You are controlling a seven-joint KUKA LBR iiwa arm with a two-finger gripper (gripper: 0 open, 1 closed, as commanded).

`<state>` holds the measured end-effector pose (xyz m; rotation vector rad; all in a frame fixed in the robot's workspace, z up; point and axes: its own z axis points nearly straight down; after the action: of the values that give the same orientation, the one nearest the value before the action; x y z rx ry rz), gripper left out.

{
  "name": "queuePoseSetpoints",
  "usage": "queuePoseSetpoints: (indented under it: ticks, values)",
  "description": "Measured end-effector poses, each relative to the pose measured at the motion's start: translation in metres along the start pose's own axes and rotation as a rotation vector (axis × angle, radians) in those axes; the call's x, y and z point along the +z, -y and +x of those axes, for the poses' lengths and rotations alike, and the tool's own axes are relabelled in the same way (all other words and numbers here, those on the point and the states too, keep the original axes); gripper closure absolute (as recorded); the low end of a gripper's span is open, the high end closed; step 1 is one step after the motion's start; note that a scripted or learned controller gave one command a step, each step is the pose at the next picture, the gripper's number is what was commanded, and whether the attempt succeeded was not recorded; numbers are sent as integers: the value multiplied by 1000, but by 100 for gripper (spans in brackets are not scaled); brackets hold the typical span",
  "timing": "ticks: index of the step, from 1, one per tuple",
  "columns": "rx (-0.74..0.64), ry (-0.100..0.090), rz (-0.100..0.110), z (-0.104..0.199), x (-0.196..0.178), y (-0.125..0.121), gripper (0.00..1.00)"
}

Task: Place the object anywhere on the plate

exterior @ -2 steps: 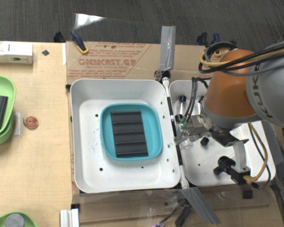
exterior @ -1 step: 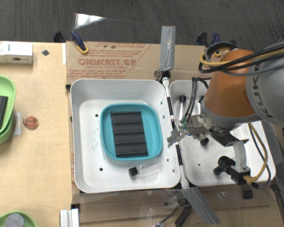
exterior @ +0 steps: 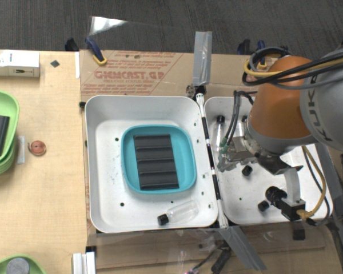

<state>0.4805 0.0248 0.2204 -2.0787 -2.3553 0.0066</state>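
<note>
- Task's thing, as I judge it: the small clear vial (exterior: pixel 182 212) with a black cap (exterior: pixel 163 218). It lies on its side on the floor of the left bin (exterior: pixel 103 170), near the bin's 6 o'clock wall.
- The vial sits at about 5 o'clock from the teal plate (exterior: pixel 186 153), just off its rim and not on it. The cap end points toward 8 o'clock.
- The plate already carries a black ridged block (exterior: pixel 155 161), which covers most of its middle. Bare teal remains around the rim.
- Handling estimate: light, rigid, smooth-walled, probably plastic. Round body, so it may roll or squirt out under a squeeze. Crush risk looks low.
- Suggested hold: across the middle of the barrel, jaws closing square to its long axis.
- The arm (exterior: pixel 280 107) hangs over the right bin (exterior: pixel 246 210), and its orange wrist covers the tool end. Jaws: cannot tell whether wide or narrow, and nothing is seen held.
- The vial lies well apart from the wrist, between 7 and 8 o'clock from it, across the wall between the two bins.
</note>
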Motion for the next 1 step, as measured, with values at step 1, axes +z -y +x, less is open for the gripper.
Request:
queuePoseSetpoints:
  ticks: [1]
  values:
    - [-152,-2,2,30,30,0,100]
